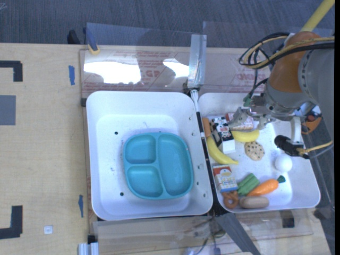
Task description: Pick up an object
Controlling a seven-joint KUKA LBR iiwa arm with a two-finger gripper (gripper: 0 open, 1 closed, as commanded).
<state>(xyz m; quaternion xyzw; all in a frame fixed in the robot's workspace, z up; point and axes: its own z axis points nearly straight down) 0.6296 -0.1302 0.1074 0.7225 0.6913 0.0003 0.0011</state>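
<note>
I see the gripper (249, 122) over the right bin (305, 187), grip state unclear. Just below it lies 1 banana (217, 150), long axis running diagonally toward the carrot (263, 187).

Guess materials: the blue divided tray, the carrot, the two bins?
Blue divided tray: looks like moulded plastic, matte, uniform colour with soft rounded compartment edges. Carrot: likely plastic toy food, smooth, evenly orange with a green tip. Left bin and right bin: seemingly thin formed white plastic, slightly glossy with rounded corners; the material can't be confirmed.
</note>
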